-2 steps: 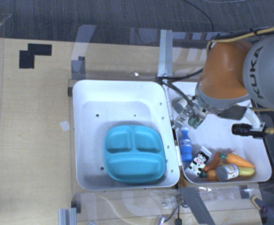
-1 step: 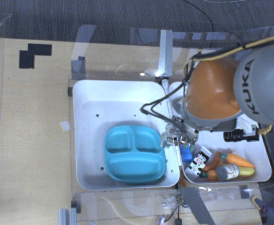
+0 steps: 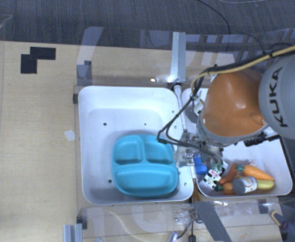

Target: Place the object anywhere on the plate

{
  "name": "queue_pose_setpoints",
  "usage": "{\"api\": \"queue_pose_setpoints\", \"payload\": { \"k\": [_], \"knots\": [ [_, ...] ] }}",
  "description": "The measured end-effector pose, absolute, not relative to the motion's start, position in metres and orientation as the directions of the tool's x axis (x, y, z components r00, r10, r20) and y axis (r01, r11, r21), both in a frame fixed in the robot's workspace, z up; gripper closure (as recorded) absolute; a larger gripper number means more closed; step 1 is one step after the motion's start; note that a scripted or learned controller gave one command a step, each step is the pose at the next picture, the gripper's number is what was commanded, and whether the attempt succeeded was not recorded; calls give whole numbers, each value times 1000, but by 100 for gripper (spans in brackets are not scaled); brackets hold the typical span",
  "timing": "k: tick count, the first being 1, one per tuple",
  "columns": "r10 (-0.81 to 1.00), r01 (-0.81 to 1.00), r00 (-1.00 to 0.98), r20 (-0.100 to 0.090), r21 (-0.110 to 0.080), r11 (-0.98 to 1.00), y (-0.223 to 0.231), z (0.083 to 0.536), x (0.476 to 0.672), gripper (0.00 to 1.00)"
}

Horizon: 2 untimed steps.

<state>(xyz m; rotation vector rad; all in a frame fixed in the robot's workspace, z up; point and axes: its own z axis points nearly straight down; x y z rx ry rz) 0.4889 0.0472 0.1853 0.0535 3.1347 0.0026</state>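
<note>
Your pick candidates are all in the right bin (image 3: 283,183), heaped at its near end: a carrot (image 3: 258,172), a small black-and-white spotted toy (image 3: 213,177), a blue block (image 3: 201,164) and a grey can-like piece (image 3: 244,185) lying just beside one another, some touching. Which one counts as the object I can't tell from the task line. The claw (image 3: 200,155) hangs over the wall between the two bins, right at the left edge of that pile, likely because that's where the nearest item sits; whether it's spread or closed, I cannot tell, the wrist and cables cover it, and nothing visibly sits in it. The blue three-compartment plate (image 3: 144,166) lies in the left bin (image 3: 94,135), near-right corner, just across the divider, so the carry looks short. My read: grasp stage, nothing on the plate yet. Risk: clutter makes a double pick or miss likely.
</note>
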Motion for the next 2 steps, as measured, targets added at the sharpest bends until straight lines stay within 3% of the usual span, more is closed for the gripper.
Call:
{"api": "queue_pose_setpoints", "payload": {
  "k": [1, 2],
  "knots": [
    [-313, -313, -950, -10, 0, 950, 58, 186, 495, 100],
    [10, 10, -1000, -10, 2, 1000, 15, 186, 527, 100]
  ]
}}
